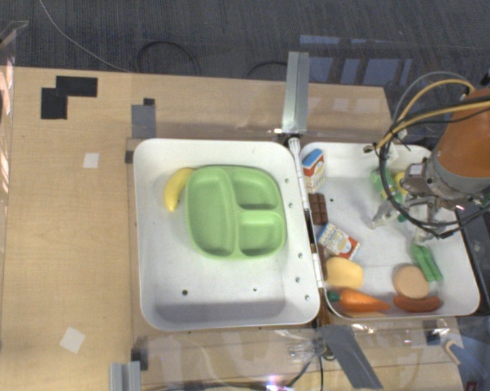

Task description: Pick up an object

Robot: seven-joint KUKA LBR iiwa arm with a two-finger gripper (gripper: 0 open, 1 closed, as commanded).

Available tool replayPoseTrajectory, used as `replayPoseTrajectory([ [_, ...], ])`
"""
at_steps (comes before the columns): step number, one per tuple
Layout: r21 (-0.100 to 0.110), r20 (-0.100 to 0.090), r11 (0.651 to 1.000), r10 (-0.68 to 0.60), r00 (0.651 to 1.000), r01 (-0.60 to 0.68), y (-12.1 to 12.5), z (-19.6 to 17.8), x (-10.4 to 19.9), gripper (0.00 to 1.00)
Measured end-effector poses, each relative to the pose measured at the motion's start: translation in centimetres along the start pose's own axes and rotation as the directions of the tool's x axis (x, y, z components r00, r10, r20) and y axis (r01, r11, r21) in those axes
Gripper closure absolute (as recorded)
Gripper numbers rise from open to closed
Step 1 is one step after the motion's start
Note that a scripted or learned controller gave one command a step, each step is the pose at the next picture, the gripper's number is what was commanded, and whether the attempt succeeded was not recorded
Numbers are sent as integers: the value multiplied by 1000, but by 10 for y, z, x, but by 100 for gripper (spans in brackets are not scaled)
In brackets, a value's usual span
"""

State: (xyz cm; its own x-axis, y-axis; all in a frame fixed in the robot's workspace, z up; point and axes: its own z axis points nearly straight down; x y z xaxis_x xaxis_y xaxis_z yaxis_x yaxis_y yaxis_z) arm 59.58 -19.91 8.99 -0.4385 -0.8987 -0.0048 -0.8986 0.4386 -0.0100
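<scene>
Gripper [408, 206] sits low over the right bin [465, 304], wrapped in cables; you can't tell from this angle what state it's in, and nothing shows in its grip.

No object lifted yet. Candidates, relative to the gripper:
- green stick [425, 262]: just below it toward the front edge, closest
- round bun [410, 281] and sausage [417, 304]: a bit further front, touching or nearly so
- carrot [363, 301] and lemon [344, 272]: front-left, packed together
- small carton [337, 240]: left
- milk carton [312, 168]: far-left, against the bin wall

My call: go for the green stick. It's nearest and lies fairly apart. Align across its short width and come straight down. Avoid the carrot/lemon cluster; you'd likely clip a neighbour.

The banana [176, 187] and green tray [233, 212] in the left bin [212, 312] are well apart from it; skip those.
</scene>
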Motion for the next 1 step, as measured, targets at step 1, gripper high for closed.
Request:
replayPoseTrajectory([
  [1, 1, 1, 998, -58, 998, 58, -52, 2, -45, 0],
])
